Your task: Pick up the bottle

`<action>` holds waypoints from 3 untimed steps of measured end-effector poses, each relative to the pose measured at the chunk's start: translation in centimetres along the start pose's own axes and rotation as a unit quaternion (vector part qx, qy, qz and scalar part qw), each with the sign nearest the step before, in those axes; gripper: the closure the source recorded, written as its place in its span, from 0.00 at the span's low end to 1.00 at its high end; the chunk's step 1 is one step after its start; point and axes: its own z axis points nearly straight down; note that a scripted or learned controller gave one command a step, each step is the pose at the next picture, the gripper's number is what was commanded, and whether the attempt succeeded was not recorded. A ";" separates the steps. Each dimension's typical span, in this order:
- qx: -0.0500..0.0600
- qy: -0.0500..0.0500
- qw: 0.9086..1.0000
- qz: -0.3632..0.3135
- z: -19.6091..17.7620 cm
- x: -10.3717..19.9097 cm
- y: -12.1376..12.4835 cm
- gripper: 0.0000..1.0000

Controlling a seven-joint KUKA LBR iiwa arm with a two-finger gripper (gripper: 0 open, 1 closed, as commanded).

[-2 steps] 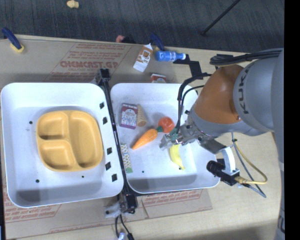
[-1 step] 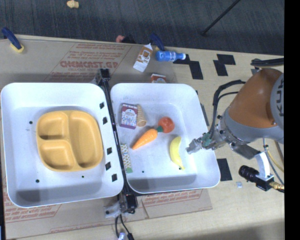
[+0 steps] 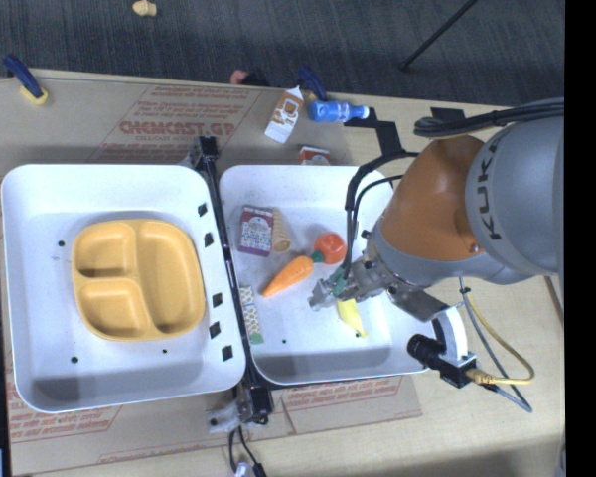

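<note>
My gripper (image 3: 338, 292) is low in the right bin (image 3: 308, 364), just right of the orange carrot (image 3: 287, 274) and below a red-orange round toy (image 3: 329, 247). A small yellow object (image 3: 351, 316) pokes out directly beneath the gripper, touching or nearly touching it; I cannot tell whether it is a bottle. A small blue bottle (image 3: 336, 112) lies on its side on the bench beyond the right bin, well away from the gripper. The grey and orange arm (image 3: 447, 212) covers the bin's right part.
In the right bin also lie a maroon box (image 3: 256, 230) and a flat candy packet (image 3: 249, 314) along the left wall. The left bin (image 3: 40, 366) holds a yellow divided plate (image 3: 137, 277). A small carton (image 3: 284, 115) lies near the blue bottle. Cables trail at the right.
</note>
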 end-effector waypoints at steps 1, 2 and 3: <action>-0.002 -0.001 0.996 0.086 -7.3 -10.0 -2.5 1.00; 0.000 0.000 1.000 -0.002 2.2 -3.4 -0.9 1.00; -0.001 -0.001 0.998 0.068 0.7 -9.2 -2.3 1.00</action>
